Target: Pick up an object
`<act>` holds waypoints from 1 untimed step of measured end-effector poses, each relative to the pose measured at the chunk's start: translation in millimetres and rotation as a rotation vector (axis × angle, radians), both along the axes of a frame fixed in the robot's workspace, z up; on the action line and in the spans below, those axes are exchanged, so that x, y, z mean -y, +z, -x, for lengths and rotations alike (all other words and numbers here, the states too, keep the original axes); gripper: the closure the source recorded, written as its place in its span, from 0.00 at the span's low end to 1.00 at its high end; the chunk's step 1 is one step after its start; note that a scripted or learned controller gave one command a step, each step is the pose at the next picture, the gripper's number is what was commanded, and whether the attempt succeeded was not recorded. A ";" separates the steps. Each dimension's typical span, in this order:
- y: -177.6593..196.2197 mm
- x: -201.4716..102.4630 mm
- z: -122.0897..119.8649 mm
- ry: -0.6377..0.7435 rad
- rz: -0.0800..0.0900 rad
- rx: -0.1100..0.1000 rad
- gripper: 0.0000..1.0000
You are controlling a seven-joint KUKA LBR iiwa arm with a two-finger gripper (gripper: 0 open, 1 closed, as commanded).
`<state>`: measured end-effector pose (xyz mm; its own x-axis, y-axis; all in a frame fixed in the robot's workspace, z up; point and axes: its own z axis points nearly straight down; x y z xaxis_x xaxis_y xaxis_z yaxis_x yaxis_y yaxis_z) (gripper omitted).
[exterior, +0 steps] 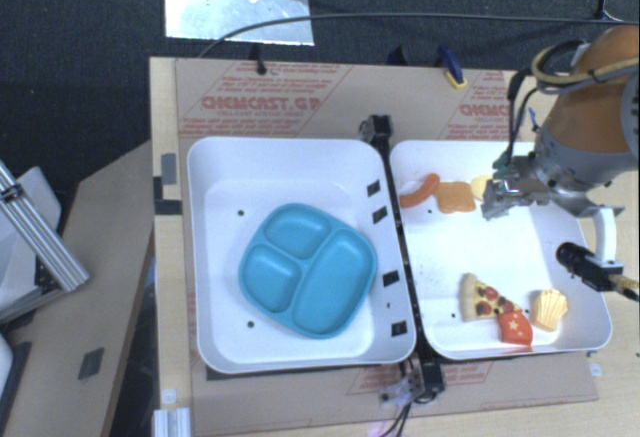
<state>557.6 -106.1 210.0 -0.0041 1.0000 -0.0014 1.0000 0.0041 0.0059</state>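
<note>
- You have two shallow white bins side by side on the bench; the left bin (pixel 215 225) holds a single blue divided plate (pixel 307 268), lying flat near the bin's middle with its three compartments facing up.
- Nothing sits in the plate's compartments.
- The right bin (pixel 440 325) holds the small toy foods, split into two groups well apart from each other.
- Near the far edge of that bin you see an orange sausage-shaped piece (pixel 420 190), and just beside it, on its right, a flat orange-tan piece (pixel 455 197).
- A small pale yellow piece (pixel 481 187) lies just right of those, close to the gripper.
- Near the front edge you see a pizza slice (pixel 481 296), pale crust with red dots on top, pointing toward the bin's near right.
- Touching or just beside its tip is a red strawberry-like piece (pixel 514 326), and right of that a pale yellow ridged piece shaped like a shell (pixel 549 307).
- The gripper (pixel 497 202) sits low over the far right part of the right bin, at the end of the grey and orange arm (pixel 590 115) coming in from the right.
- You cannot tell from this view whether it is released or clenched, and no object shows between its tips.
- The nearest item to it is the small pale yellow piece, just to its upper left.
</note>
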 end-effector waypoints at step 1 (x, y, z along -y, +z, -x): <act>43.5 0.3 -1.4 0.001 0.000 0.000 1.00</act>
